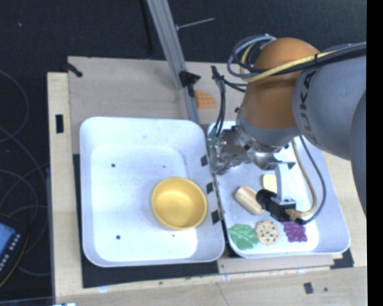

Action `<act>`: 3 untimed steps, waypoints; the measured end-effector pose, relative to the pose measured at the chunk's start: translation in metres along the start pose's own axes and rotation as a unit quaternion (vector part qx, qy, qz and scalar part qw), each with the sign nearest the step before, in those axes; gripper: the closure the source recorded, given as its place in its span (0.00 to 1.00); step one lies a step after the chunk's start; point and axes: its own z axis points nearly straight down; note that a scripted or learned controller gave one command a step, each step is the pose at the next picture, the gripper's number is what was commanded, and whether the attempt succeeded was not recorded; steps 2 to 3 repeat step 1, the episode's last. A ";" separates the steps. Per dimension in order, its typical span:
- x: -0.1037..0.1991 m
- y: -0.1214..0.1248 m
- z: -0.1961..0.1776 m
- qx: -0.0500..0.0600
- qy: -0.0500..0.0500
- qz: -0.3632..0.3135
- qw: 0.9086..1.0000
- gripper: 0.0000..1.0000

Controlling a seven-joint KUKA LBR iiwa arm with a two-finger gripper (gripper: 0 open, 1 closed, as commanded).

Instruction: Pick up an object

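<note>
Much of the right bin (337,238) is hidden: the arm (335,107) w/ its orange band (277,91) sits over the far and middle parts, so only the near strip and a bit of the left side are readable. The pincer (218,155) shows as a dark, cluttered metal mass low at the right bin's left wall, just beside the divide btw. the two bins. It's too tangled w/ cables to read, so can't tell how far open it is or whether it has hold of anything.

The arm is cut off at the right. A screen device (0,244) at bottom left is cut by the edge, on the dark floor off the desk (115,85). A small orange patch (205,99) on the desk beyond the bins is too blurred to identify. A grey metal rail (166,34) slants down from the top toward the bins' far junction; its lower end is lost behind the pincer area.

Contents:
- Left bin (92,171): one yellow bowl (179,203), upright, toward the near-right corner, close to the divide wall.
- Right bin, near strip: tan cylinder (246,198) lying on its side, near the pincer but apart from it. In a row along the near wall, L to R: green leaf-like piece (242,235), round speckled cookie (266,232) touching or just beside it, purple grape bunch (295,231) just beside the cookie.

All five candidate objects lie in the bins.
</note>
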 end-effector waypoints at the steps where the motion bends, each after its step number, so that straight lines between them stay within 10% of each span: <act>1: 0.049 -0.019 -0.002 0.000 0.000 0.000 1.000 1.00; 3: 0.049 -0.019 -0.002 0.000 0.000 0.000 1.000 1.00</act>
